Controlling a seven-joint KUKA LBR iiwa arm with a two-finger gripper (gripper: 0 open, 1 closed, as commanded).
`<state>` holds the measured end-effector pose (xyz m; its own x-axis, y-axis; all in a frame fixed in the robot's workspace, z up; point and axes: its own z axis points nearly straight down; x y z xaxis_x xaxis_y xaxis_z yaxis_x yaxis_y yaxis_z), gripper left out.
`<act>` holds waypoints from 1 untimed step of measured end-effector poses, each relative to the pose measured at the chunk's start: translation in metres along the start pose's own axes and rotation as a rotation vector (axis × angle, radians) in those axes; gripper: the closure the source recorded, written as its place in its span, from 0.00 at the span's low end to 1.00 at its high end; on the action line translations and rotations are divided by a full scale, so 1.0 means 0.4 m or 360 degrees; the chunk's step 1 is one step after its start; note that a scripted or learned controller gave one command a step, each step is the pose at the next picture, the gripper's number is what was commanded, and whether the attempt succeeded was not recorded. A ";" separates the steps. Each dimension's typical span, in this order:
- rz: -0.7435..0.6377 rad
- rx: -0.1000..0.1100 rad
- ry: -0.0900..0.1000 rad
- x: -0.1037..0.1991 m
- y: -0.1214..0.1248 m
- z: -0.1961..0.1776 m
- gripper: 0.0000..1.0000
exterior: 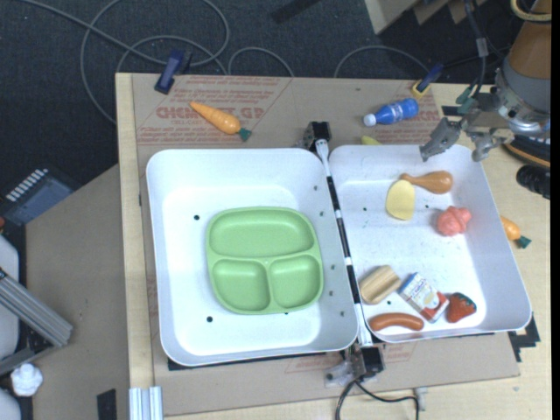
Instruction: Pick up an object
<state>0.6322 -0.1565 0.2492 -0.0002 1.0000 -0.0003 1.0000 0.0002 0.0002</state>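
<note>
My gripper (458,145) hangs open over the far right corner of the right bin (500,261), its two fingers spread apart with nothing between them. Just below it lie a tan chicken drumstick (429,181) and a yellow wedge (401,201). A pink lumpy toy (452,221) sits a little nearer. Along the bin's near side are a bread roll (379,283), a sausage (395,323), a small printed packet (423,294) and a strawberry (461,306).
The left bin (166,234) holds a green divided tray (262,259). On the board behind the bins lie an orange carrot (219,117) and a blue bottle (392,112). Another small carrot (512,230) rests outside the right bin's right wall.
</note>
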 end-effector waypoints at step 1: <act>0.0000 0.0006 0.0001 -0.045 0.082 0.224 0.00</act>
<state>0.6651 -0.1744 0.1594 -0.0001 1.0000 0.0006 1.0000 0.0001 -0.0038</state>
